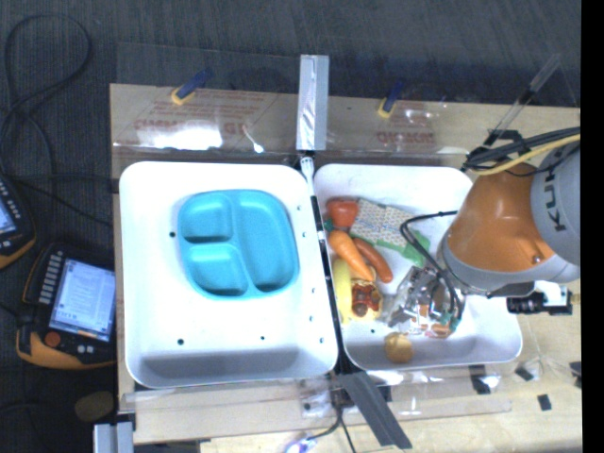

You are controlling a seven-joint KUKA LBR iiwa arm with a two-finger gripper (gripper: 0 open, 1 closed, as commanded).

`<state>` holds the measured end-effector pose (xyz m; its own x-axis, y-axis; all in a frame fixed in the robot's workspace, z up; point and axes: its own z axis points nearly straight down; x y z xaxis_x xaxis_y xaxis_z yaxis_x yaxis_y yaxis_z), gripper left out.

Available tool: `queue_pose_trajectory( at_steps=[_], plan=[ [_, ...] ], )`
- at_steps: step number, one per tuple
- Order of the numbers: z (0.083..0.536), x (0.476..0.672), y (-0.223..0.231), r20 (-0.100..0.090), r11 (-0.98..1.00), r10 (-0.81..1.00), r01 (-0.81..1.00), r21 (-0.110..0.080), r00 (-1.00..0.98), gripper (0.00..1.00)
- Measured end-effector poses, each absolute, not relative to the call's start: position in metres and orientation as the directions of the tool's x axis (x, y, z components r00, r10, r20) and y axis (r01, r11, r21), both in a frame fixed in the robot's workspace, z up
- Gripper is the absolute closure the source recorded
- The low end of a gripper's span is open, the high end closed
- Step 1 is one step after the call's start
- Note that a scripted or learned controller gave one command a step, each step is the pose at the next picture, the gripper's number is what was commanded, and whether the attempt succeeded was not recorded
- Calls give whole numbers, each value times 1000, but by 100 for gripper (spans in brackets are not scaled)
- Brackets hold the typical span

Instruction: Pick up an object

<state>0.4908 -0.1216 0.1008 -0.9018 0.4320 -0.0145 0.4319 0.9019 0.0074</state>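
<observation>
1. In the camera view you see the table (132,102) carrying two shallow white bins side by side, the left bin (142,347) and the right bin (495,343), touching along the middle.
2. Your left bin holds a blue divided tray (238,242), lying flat near the bin's centre, with three compartments.
3. Your right bin holds the objects to pick. Along its left side lie a carrot (351,253) and a red-orange pepper-like piece (375,260), slanted and just beside each other.
4. Above them, near the bin's upper left, sits a tomato-red piece (342,212), touching a patterned cloth or packet (382,220).
5. A yellow banana-like piece (341,276) lies against the left wall, with a small dark red item (363,297) just beside it.
6. Near the front wall of that bin rests a small brown round object (399,348), apart from the rest.
7. The arm (495,234) reaches in from the right, its orange band over the right bin.
8. The claw (425,308) hangs low in the right bin, between the dark red item and the bin's right side, just above the brown round object. You cannot tell whether it is released or clenched; the metal parts blur together, and nothing is clearly gripped.
9. Beside the table on the left you see a handheld pendant (66,300) on the floor.
</observation>
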Motion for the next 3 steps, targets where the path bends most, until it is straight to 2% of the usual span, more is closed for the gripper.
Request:
queue_pose_trajectory(
  at_steps=[1,3],
  plan=[
    [92,491,-209,-16,869,495,495,4,-869,100],
    [110,493,-207,-20,870,493,493,6,-870,100]
  ],
)
